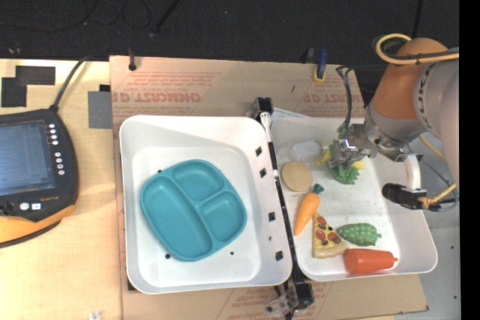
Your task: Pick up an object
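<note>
The gripper (346, 154) was positioned low in the right bin (409, 236), directly above a green broccoli toy (346, 173); finger state could not be determined. Nearby lay a toy carrot (305, 212), pizza slice (325, 237) and round cookie (296, 176).

The left bin (142, 154) is white and carries a teal divided tray (193, 209). The right bin (409, 225) is white too. In it lie an orange carrot (304, 213) with a green top, a tan round biscuit (295, 177), a pale grey disc (304, 151), a pizza slice (325, 237) with a tan crust and red dots, a bumpy green vegetable (358, 234), a red-orange pepper (369, 261) and a dark green leafy piece (346, 173). The arm (409, 97) is grey with an orange band. The surface (82, 266) is light wood, under brown cardboard (195, 86) with red print. A dark-screened black pendant (34, 161) has an orange underside.
</note>
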`<action>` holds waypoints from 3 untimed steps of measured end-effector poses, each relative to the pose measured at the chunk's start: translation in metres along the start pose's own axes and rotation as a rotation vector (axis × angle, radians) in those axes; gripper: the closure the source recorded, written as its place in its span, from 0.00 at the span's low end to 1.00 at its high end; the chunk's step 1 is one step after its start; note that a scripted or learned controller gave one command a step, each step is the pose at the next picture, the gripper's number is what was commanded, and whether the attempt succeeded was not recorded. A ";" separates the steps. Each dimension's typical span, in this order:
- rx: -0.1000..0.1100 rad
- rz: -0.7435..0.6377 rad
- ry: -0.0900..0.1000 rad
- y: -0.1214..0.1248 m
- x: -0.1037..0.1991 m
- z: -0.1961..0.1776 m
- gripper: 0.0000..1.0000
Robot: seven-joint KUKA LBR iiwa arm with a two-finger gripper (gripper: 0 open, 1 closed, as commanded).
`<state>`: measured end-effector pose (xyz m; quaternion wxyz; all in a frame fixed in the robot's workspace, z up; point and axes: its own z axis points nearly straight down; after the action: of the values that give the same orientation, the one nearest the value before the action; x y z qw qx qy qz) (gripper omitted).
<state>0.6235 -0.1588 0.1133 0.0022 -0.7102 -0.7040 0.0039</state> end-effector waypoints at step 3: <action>-0.007 -0.013 0.006 -0.046 0.122 -0.078 1.00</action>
<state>0.5790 -0.0363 0.1915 0.0020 -0.7056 -0.7086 -0.0007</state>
